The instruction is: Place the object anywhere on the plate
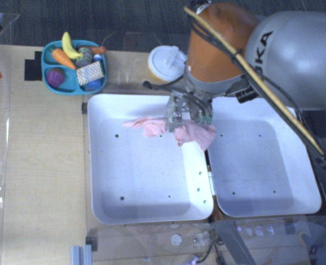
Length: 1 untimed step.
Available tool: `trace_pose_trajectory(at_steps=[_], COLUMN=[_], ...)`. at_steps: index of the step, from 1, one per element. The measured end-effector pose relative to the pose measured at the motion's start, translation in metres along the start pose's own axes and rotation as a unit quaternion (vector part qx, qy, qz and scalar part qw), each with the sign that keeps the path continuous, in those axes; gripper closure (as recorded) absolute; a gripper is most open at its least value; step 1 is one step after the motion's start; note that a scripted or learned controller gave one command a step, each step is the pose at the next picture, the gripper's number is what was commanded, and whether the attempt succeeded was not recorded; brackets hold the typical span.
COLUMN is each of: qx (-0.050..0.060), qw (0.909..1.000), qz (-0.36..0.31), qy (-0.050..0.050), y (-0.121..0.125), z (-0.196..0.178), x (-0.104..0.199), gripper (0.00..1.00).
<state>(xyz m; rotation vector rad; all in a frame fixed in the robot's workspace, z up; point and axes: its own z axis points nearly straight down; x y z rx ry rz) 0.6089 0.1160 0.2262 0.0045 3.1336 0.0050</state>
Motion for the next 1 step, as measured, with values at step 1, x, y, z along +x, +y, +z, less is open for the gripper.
trace_pose_trajectory(at_steps=[1], qx=[0.000], qw=[1.0000], qz=[0.000], qy=[0.000], y=[-0.0001], z=[-0.0002], x=[-0.0001], gripper=[0.00])
